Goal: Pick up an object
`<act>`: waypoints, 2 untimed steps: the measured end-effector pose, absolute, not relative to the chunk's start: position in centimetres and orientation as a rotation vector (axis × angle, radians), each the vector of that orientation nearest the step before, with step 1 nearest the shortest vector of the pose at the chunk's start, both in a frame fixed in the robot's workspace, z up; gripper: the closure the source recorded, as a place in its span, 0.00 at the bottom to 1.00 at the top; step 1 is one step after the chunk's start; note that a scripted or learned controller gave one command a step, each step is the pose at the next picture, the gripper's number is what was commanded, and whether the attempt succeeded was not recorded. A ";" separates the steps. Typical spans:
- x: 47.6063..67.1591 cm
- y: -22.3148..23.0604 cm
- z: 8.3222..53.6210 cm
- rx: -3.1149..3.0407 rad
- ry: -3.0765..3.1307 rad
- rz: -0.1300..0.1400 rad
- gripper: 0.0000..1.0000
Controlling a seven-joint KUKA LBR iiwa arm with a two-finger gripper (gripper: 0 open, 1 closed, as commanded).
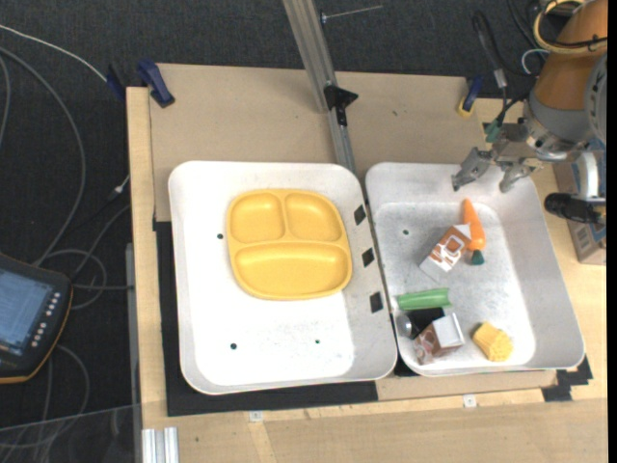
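Note:
My gripper (489, 177) hangs over the far edge of the right bin (540, 258), its two fingers spread apart with nothing between them. Just below it in the bin lies an orange carrot (471, 224). Beside the carrot sits a small brown and white block (445, 251). Nearer the front lie a green bar (422, 300), a brown and white box (442, 337) and a yellow corn piece (493, 340).
The left bin (207, 345) bears a yellow divided plate (287, 242). A metal pole (313, 41) rises at the back between the bins. Blue clamps (154, 82) sit on the bench's far corners. A tablet (27, 312) lies on the floor at left.

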State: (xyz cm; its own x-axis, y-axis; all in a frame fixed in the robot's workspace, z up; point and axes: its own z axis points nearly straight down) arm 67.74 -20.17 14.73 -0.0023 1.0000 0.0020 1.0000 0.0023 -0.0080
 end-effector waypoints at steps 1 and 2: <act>67.6 -20.1 9.4 -2.214 -2.219 0.006 0.00; 67.9 -20.1 11.1 -2.219 -2.227 0.001 1.00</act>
